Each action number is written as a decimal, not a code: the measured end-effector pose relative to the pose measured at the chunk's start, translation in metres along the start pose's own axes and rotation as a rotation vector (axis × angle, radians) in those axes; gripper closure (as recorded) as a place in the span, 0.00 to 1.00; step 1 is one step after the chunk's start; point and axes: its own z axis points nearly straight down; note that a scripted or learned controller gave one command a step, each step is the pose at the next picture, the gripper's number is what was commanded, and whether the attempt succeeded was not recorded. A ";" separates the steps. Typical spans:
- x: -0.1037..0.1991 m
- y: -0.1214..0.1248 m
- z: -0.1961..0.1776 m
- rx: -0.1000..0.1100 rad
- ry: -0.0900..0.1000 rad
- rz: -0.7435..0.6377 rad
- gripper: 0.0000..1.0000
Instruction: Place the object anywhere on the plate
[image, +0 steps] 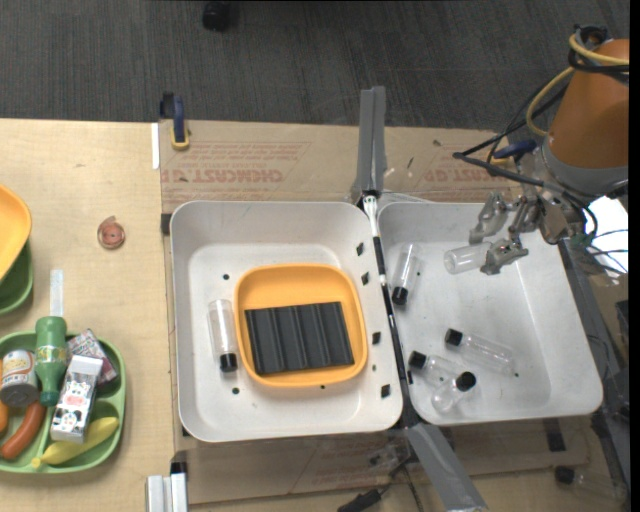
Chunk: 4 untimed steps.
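Gripper (497, 243): fingers clamped on a clear vial (462, 260), held above the right bin (575, 330) at about its 12 o'clock.
Arm (590, 105): reaches in from 2 o'clock — orange band above the wrist.
Right bin: four more vials — one by the left wall (402, 274), three near 6 o'clock (455, 365).
Left bin (190, 300): orange plate (298, 283) bearing a black ribbed block (299, 336); one vial (221, 335) at the plate's 9 o'clock.

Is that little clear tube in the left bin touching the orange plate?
Apart. The camera view shows a strip of white bin floor between the clear tube, lying left of the plate, and the orange plate rim.
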 end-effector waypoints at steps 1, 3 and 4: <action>0.012 -0.007 -0.040 0.000 -0.001 -0.182 1.00; -0.039 -0.032 0.020 -0.002 0.000 -0.540 1.00; -0.029 -0.026 0.029 -0.003 0.001 -0.605 1.00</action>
